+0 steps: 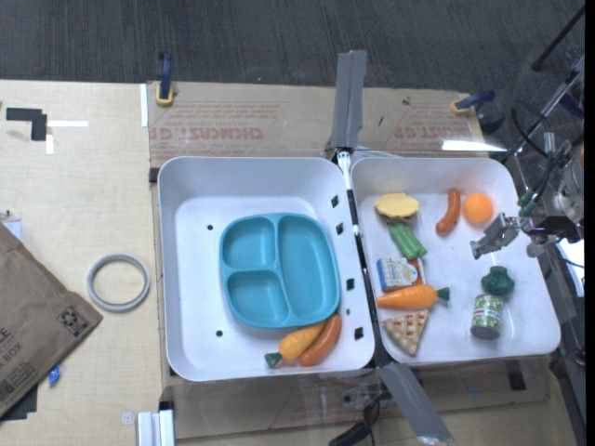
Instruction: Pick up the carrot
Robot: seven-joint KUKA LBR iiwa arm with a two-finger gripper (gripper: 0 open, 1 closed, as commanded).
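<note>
Over the right bin (548, 337), near its far-right side, the pincer (493, 240) hangs with its fingers parted and nothing between them. The carrot (409, 296) lies on the bin floor to the pincer's left and nearer the camera, clear of it, just beside a small carton (398, 272). A broccoli piece (497, 282) and a can (486, 316) sit just below the pincer; an orange (478, 208) and a sausage (449, 211) lie just beyond it. Well left, the other bin (177, 277) carries a teal divided plate (279, 269), with a second carrot (296, 344) against its near edge. Both bins rest on brown cardboard (242, 124) over a pale wooden bench (74, 193); dark carpet (279, 17) lies behind.
</note>
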